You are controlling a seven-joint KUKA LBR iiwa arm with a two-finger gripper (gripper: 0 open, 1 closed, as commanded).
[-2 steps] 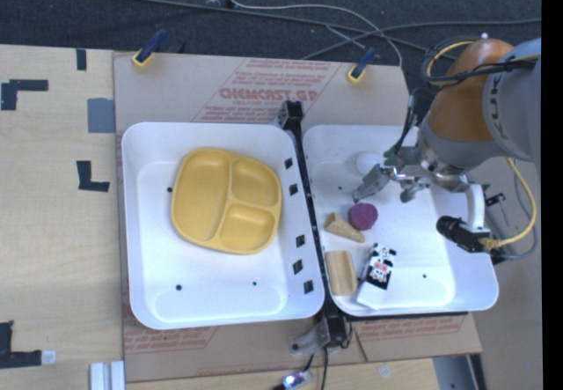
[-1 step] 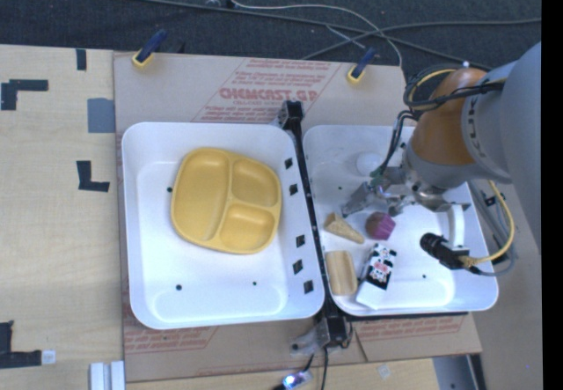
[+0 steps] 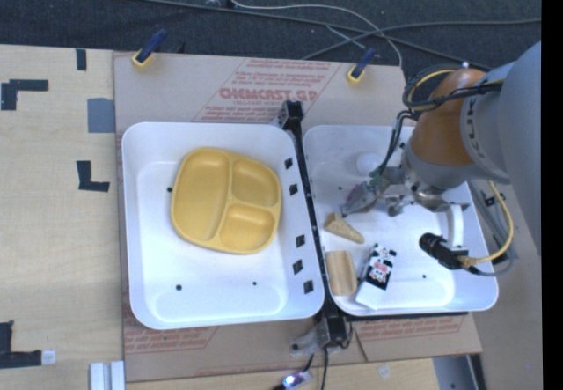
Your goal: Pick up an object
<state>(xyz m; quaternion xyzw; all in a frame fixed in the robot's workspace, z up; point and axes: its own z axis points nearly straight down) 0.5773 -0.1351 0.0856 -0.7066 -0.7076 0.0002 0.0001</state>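
Hovering end effector (image 3: pixel 362 198) near tan wedge (image 3: pixel 344 228), grip perhaps empty.

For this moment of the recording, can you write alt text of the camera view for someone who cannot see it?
A grey robot arm with an orange band reaches from the right into the right-hand white bin, its gripper low above a tan wedge, near a tan block and a black-and-white card. The left bin holds a yellow divided plate.
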